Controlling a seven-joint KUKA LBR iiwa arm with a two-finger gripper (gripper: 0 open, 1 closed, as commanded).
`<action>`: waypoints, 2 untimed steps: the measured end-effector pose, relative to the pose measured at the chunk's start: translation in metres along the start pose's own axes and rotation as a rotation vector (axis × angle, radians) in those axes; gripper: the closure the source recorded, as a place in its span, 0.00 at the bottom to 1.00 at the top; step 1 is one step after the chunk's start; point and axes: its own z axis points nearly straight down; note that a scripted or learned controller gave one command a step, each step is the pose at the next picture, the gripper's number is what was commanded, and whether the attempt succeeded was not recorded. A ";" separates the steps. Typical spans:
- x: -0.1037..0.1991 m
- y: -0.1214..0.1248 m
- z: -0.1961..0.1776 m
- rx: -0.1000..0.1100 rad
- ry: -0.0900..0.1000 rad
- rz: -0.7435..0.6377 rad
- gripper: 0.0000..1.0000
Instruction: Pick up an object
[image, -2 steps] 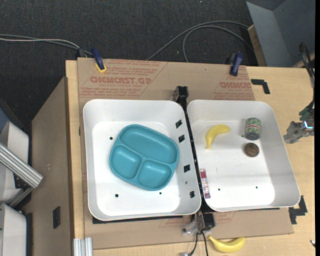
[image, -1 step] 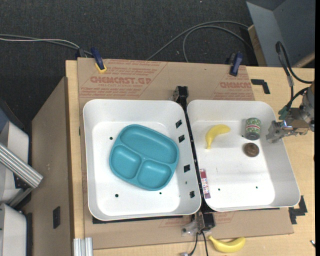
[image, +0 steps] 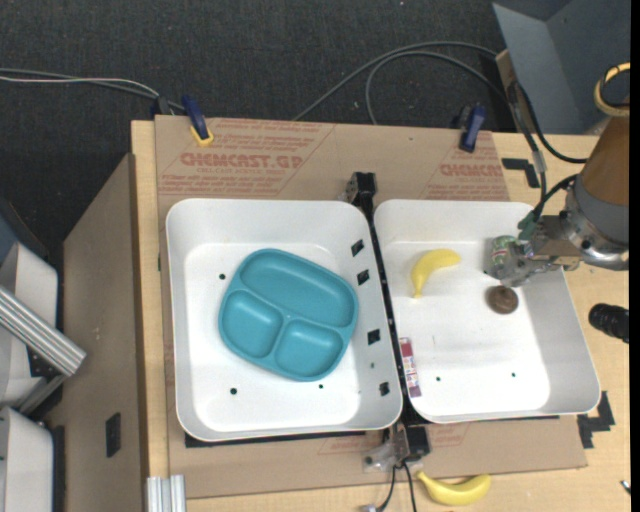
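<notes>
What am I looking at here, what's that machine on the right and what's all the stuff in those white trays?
This is one camera fixed above a workbench, looking down at a slant. The machine entering from the right is a robot arm, grey with an orange band, and its gripper hangs over the right bin. Its job is to pick something up. From this angle I can't tell whether it holds anything.

Two shallow white bins sit side by side. The left bin holds a blue divided plate. The right bin holds a small yellow banana and a small brown round object just below the gripper. Another banana lies outside the bins, at the bench's front edge.
</notes>
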 end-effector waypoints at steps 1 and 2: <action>0.055 0.005 -0.003 0.000 0.000 -0.002 1.00; 0.099 0.012 0.004 0.002 0.000 0.000 1.00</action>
